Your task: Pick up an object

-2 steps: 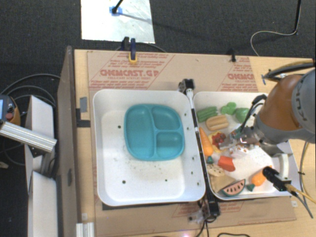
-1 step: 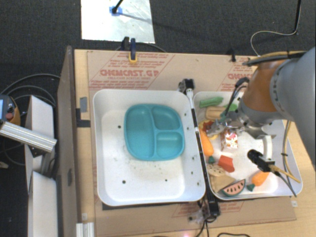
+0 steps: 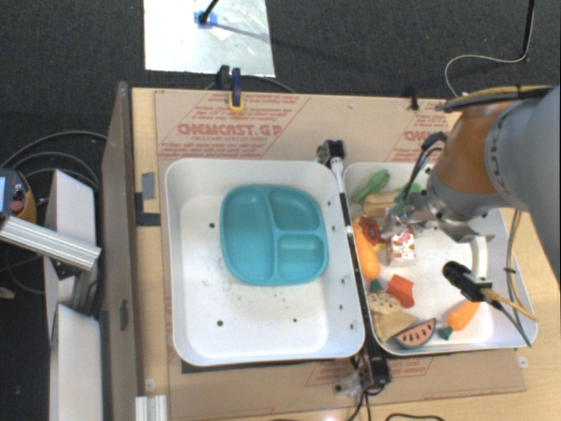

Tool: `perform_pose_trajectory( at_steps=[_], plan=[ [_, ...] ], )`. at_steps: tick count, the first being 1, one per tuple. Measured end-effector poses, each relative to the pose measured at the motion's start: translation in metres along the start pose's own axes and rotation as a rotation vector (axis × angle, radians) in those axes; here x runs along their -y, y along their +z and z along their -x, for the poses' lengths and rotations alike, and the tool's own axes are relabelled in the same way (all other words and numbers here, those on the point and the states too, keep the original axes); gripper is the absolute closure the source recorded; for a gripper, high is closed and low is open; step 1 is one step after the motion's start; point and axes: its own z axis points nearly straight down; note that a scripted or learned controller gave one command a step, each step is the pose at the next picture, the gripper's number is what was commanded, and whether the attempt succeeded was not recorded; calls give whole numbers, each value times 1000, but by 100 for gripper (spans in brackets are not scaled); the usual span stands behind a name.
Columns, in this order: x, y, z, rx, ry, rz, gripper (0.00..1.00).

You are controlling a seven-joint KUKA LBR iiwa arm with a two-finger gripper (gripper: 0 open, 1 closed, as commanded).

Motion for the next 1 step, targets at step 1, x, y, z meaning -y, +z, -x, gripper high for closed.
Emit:
perform_pose_trajectory(
  at_steps=[1],
  plan=[
    [8, -85, -76, -6, -6, -17, 100]
  ],
)
